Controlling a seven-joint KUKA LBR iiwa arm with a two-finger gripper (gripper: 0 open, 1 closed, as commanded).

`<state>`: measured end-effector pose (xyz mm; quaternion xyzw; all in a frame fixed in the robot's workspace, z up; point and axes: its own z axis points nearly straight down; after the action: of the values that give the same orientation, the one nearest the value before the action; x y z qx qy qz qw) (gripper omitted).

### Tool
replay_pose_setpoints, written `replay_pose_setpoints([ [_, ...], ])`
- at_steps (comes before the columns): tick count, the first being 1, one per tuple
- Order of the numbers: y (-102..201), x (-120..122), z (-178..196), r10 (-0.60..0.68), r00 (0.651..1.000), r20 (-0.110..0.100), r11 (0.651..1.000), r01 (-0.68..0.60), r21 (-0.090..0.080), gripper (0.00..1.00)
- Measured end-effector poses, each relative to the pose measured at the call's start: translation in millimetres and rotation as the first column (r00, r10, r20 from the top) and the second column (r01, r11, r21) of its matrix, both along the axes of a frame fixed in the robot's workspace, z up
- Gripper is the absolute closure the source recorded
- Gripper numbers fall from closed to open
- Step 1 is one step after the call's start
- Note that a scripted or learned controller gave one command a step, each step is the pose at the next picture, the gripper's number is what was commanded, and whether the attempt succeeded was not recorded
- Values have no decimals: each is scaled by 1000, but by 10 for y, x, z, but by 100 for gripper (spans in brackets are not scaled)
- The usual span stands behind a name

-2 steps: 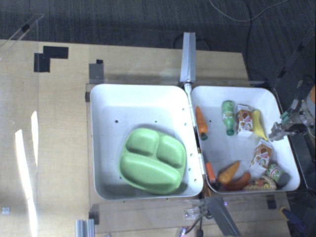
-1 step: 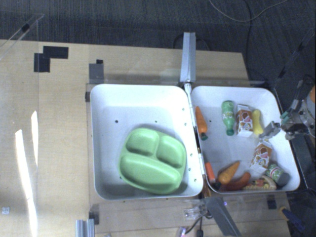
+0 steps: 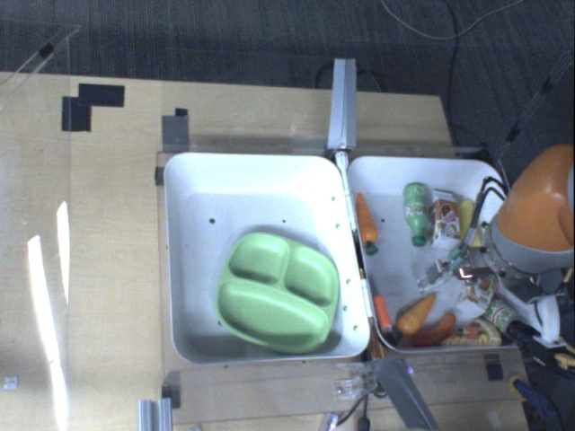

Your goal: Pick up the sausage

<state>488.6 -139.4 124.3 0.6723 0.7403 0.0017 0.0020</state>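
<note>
Lying by the right bin's [image 3: 490, 171] near wall, the sausage [image 3: 437, 329] looks reddish-brown and curved; gripper [image 3: 442, 275] state unclear.

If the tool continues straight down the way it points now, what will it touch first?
Probably the bare floor of the right bin, or the orange carrot-like piece just below the tool. The dark red sausage lies further toward the near edge. Depth is hard to judge.

Light is even and fairly bright from overhead. Pale streaks of glare lie on the desk [image 3: 99, 268] at left. Soft shadow sits under the green divided plate [image 3: 278, 290]. The picture is slightly soft and grainy, blurriest at the right edge.
</note>
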Motion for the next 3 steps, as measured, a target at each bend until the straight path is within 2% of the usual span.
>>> replay_pose_setpoints([
  [1, -201, 101, -119, 27, 999, 27, 1000, -27, -1, 0],
  [2, -368, 175, -163, 131, 991, 38, 991, -132, 12, 0],
  [3, -286, 2, 59, 126, 992, 1, 992, -126, -1, 0],
])
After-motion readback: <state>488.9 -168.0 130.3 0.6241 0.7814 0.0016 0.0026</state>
